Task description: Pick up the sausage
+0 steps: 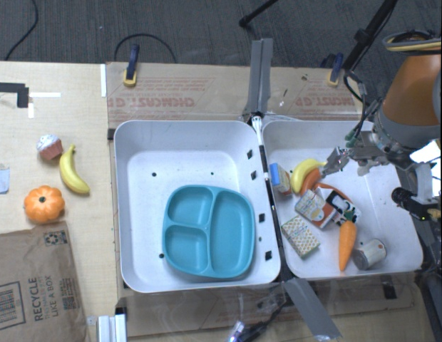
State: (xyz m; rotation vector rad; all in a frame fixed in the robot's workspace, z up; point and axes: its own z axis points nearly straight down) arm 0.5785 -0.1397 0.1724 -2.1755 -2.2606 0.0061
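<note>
- Jaws: can't tell if apart or together; gripper (340,160) low in rt bin (392,137), just beside banana (304,173).
- Sausage (328,189): rt bin, mid, under banana, by carrot (346,244).
- Lft bin (135,191): blue tray (207,231).

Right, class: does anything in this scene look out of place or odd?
Yes. A banana, a cupcake and a small pumpkin lie on the bench outside the bins, while the other toy items are crowded in the right bin. The left bin holds a teal divided plate.
</note>
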